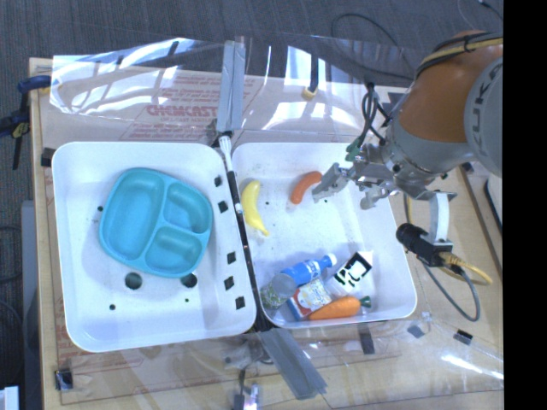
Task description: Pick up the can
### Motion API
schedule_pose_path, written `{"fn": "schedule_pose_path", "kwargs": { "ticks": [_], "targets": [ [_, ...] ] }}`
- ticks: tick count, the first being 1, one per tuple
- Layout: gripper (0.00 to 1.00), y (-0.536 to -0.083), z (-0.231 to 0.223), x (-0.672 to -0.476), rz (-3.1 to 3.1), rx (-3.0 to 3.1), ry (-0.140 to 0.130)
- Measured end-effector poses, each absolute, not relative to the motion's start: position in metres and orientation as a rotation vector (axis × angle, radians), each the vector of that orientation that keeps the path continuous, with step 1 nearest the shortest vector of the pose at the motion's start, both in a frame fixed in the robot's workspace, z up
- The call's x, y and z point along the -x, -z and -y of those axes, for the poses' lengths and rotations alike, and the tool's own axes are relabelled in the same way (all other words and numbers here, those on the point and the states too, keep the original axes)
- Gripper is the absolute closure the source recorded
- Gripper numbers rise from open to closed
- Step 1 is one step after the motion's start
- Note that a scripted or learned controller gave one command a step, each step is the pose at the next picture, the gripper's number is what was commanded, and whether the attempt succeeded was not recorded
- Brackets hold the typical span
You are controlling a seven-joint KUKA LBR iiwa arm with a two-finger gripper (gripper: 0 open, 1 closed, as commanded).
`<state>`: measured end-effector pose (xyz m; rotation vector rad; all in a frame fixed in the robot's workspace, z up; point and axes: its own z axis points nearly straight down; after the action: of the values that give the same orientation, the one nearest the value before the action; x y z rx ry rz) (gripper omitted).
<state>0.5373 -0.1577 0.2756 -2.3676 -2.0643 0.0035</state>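
Table's right bin (402, 290): can (277, 290) is crowded, so open jaws (352, 188) should be dropped straight down.

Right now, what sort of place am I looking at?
Probably a robotics lab test bench: a grey-and-orange arm with a pincer above two white bins, which hold toy food and a blue plate.

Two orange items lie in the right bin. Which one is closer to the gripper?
The orange sausage, just left of the gripper. The carrot lies at the bin's near edge.
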Motion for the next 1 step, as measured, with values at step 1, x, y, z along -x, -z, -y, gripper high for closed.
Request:
{"fn": "schedule_pose_path", "kwargs": {
  "ticks": [1],
  "targets": [
    [0.0,-0.1661,0.1764,-0.4952,2.151,2.285,-0.005]
  ]
}}
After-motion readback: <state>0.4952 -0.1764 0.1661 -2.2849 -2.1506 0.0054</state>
